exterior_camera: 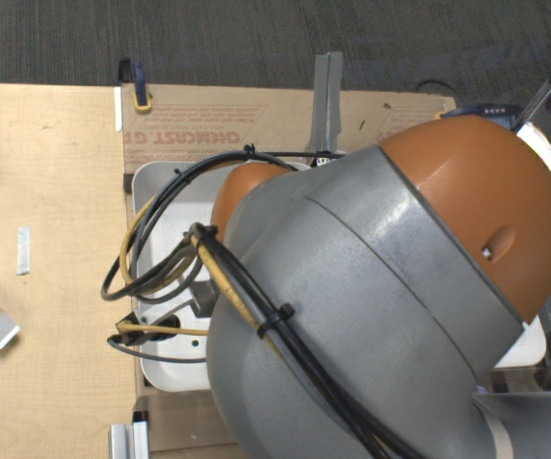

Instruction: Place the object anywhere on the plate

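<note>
A dark grey carpet (pixel 256 22) runs across the twelve o'clock side, ribbed in fine lines. Below it lies a pale wooden bench top (pixel 46 208), filling the nine o'clock side. A sheet of brown cardboard (pixel 218 127) with red print lies flat on the bench toward twelve o'clock. A grey metal post (pixel 327 103) stands at its far edge. The light is even and soft.
</note>
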`<state>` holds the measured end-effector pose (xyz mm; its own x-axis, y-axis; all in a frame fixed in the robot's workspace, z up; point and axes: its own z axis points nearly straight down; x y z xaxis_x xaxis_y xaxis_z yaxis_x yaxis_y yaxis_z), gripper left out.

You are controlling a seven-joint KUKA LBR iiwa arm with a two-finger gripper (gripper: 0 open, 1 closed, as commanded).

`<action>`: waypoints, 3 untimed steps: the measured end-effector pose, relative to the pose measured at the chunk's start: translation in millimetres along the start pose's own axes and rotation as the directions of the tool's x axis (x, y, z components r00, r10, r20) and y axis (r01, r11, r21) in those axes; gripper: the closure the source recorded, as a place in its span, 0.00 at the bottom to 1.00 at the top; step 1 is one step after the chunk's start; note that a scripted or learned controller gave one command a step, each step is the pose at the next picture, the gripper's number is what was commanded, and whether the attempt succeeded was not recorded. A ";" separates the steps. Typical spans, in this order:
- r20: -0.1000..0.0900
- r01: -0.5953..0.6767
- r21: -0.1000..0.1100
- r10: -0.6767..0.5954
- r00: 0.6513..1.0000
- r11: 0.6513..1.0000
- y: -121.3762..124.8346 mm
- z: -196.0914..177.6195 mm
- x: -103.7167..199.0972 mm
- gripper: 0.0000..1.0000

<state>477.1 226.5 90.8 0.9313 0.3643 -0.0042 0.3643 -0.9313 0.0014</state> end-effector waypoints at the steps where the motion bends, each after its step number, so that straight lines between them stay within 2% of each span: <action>1: 0.002 0.472 0.000 -0.472 0.881 0.881 27.8 0.3 72.7 0.00; 2: -0.001 0.126 0.000 -0.126 0.992 0.992 65.2 -109.2 86.9 0.00; 3: 0.000 0.323 -0.001 -0.323 0.946 0.946 70.5 -186.6 141.3 0.00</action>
<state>635.0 212.8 276.8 0.7639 0.6453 -0.0047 0.6453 -0.7639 0.0008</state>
